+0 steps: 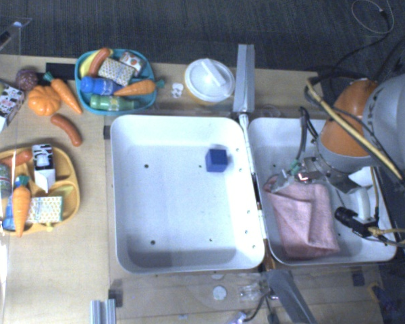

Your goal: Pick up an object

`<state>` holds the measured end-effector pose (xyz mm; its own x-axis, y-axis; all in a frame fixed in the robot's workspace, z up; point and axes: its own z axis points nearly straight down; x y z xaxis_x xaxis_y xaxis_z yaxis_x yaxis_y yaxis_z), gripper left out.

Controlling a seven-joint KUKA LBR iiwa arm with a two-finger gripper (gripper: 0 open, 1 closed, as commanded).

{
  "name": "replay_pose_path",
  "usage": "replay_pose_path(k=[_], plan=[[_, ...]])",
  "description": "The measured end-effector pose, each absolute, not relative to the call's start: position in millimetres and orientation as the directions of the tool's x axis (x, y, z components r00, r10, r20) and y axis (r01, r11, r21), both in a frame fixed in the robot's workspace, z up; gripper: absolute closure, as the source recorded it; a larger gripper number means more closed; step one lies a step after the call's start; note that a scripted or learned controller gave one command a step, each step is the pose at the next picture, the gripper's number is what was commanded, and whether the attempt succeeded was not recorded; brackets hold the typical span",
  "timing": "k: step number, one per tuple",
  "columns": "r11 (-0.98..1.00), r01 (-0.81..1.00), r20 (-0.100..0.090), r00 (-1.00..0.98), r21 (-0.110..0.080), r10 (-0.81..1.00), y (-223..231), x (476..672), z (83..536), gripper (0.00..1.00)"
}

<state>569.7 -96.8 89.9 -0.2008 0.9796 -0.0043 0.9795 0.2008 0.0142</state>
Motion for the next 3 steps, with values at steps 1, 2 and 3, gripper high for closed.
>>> replay_pose_path(k=[1,2,3], plan=[[0.203,0.979,-0.007,-0.203,0.021,0.979,-96.6,572.3,102.0,1.0],[0.203,0.979,-0.007,-0.203,0.021,0.979,-96.7,572.3,102.1,0.0],[0.242,0.97,-0.004,-0.242,0.013,0.97,-96.4,567.5,90.0,0.0]])
